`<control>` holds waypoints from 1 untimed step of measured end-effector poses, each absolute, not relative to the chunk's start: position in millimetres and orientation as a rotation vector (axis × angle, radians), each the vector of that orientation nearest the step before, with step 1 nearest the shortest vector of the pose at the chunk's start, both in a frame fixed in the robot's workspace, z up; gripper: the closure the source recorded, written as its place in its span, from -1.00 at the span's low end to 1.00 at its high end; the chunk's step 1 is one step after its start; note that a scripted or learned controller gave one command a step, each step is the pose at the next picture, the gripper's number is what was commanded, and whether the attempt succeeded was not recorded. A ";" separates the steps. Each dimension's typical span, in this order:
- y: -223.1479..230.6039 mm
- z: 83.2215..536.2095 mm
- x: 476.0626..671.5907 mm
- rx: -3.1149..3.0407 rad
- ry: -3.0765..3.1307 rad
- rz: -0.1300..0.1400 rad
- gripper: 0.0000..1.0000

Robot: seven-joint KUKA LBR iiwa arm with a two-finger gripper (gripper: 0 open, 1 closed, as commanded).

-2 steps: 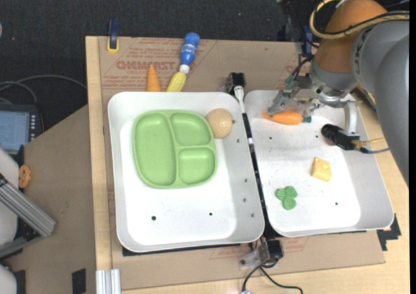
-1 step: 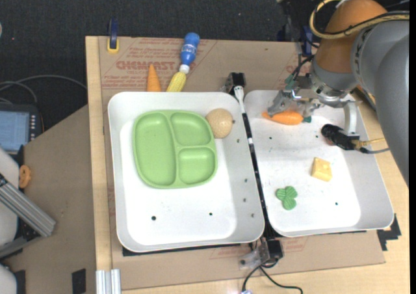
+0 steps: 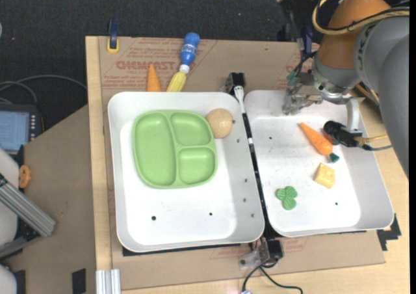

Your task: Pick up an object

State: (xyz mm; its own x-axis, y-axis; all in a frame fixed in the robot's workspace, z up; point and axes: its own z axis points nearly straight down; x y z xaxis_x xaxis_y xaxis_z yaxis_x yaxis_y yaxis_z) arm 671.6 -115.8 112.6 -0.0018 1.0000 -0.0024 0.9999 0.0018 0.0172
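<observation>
The right bin (image 3: 364, 218) holds three small things: an orange toy carrot (image 3: 316, 138) with a green tip, a yellow cheese wedge (image 3: 325, 175) and a green broccoli-like piece (image 3: 286, 196). My gripper (image 3: 297, 103) hangs over that bin's far left corner, up and to the left of the carrot and apart from it. I see nothing in it. In the left bin (image 3: 123, 156) a green divided plate (image 3: 174, 148) lies flat, with a tan ball (image 3: 220, 121) touching its upper right corner.
On the cardboard behind the left bin lie a blue and yellow tool (image 3: 184, 60) and an orange cone (image 3: 153, 80). A black clip (image 3: 235, 80) sits at the seam between the bins. The grey arm (image 3: 383, 45) crosses the upper right.
</observation>
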 end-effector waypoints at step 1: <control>-115.8 111.3 671.1 2.211 2.214 0.014 -1.00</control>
